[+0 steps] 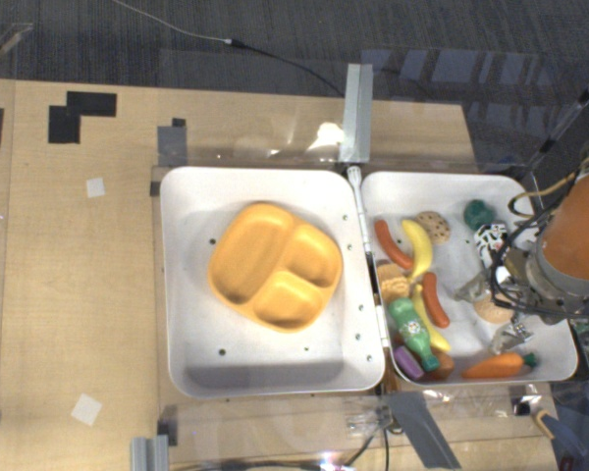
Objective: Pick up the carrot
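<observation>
The carrot [494,367], orange with a green tip on its right end, lies along the front wall of the right bin [471,183]. My gripper [491,313] hangs just behind it, below the orange band of the arm [579,238]. Its two grey fingers [469,288] stand apart, so the gripper is open. A tan round piece [490,310] lies on the bin floor between them. The nearer finger ends a little above the carrot and looks clear of it.
The right bin also holds two red sausages [393,243], a banana [419,248], a cookie [432,226], a green bottle [410,327], a purple piece [406,361] and a dark green piece [478,212]. A yellow divided plate [275,265] sits in the left bin [187,361].
</observation>
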{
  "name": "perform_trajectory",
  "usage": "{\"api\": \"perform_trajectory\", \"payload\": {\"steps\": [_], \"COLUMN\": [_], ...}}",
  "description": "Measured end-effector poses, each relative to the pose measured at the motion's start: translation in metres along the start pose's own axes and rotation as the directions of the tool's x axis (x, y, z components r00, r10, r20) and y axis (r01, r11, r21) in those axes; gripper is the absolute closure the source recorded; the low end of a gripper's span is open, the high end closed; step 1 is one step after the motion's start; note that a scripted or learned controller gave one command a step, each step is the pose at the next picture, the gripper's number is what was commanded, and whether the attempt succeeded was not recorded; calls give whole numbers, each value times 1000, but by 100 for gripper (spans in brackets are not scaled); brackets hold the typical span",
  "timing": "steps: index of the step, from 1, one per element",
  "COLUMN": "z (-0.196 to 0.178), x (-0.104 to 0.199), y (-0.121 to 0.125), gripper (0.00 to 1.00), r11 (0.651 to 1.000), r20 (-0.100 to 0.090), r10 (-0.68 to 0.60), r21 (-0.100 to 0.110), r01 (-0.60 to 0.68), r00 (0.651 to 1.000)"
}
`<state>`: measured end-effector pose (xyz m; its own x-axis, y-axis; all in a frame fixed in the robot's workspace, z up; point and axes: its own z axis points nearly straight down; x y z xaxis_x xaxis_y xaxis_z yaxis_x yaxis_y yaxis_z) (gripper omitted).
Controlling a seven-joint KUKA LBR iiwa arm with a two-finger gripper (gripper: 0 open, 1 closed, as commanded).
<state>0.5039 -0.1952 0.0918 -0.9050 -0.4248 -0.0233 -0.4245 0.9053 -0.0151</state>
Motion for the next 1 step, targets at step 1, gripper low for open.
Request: {"api": "perform_trajectory", "payload": {"steps": [1], "z": [-23], "x": [10], "y": [-7], "gripper": [0], "r11": [978], "r20": [-16], "r10": [208], "r21": [-6], "r01": [-208], "r00": [978]}}
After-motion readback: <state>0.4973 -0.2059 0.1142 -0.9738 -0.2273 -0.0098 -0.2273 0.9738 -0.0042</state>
